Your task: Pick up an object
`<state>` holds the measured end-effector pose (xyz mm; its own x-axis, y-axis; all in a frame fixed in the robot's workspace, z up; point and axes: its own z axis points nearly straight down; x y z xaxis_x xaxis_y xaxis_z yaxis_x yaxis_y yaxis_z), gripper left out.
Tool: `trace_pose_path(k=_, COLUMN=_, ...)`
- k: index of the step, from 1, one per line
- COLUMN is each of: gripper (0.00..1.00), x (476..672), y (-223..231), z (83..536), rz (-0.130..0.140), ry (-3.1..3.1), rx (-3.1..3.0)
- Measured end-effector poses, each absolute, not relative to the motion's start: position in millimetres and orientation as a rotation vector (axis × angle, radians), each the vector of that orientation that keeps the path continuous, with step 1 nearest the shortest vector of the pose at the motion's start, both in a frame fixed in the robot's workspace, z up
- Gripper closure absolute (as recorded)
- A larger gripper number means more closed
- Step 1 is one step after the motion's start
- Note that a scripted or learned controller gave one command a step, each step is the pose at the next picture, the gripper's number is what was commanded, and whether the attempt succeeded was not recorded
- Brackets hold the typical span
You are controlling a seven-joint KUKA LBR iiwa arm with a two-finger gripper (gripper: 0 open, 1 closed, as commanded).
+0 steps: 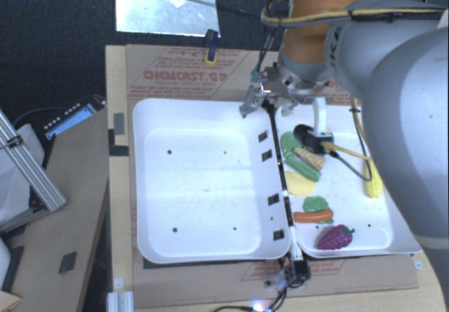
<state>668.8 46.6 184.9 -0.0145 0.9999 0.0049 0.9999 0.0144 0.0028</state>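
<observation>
Toys crowded the left edge of the right bin [347, 191]: green pod [289, 144], carrot [312, 216], purple grapes [334, 236] toward its near corner. Above its far left corner hovered the gripper [270, 102], probably lining up a descent; whether open or closed, I couldn't tell.

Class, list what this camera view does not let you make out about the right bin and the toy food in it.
- Right bin: in the camera view its right side is hidden under the grey arm.
- Yellow piece: its right edge is covered by the arm, so its full shape is unclear.
- Green piece and tan piece: they overlap and are too small to identify.
</observation>
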Motion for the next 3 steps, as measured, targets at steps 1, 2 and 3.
trace_pose_path(k=1, gripper=1.0, x=669.8, y=38.2, z=196.5, rz=-0.008, ry=-2.229, rx=-2.217)
trace_pose_path(k=2, gripper=1.0, x=665.6, y=53.0, z=315.0, rz=-0.019, ry=-2.236, rx=-2.22)
trace_pose_path(k=3, gripper=1.0, x=651.3, y=58.2, z=340.8, rz=-0.007, ry=-2.23, rx=-2.216)
